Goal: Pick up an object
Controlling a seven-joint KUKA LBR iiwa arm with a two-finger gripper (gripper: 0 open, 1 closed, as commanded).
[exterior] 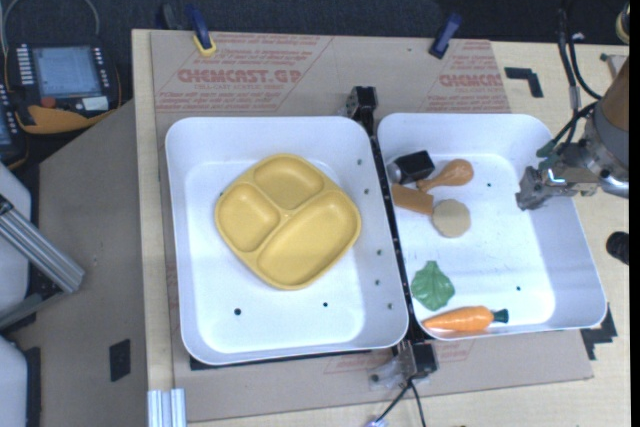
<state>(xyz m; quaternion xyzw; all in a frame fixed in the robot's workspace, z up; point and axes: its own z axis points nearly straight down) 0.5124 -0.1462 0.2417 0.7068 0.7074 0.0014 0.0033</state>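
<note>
The right bin [560,245] holds an orange carrot [462,319] near its front edge, with a green leafy piece [433,285] just above it. Further back lie a tan round piece [451,217], a brown stick-like piece [412,200], a tan drumstick shape [448,174] and a small black block [413,163]. My gripper [540,185] hangs over the right bin's right side, well to the right of these items. Nothing shows between its fingers.
The left bin [200,215] carries a yellow divided plate [288,219]. A black divider with clamps [362,101] runs between the bins. Cardboard [300,65] lies under both bins. A pendant with a screen [65,75] sits at far left.
</note>
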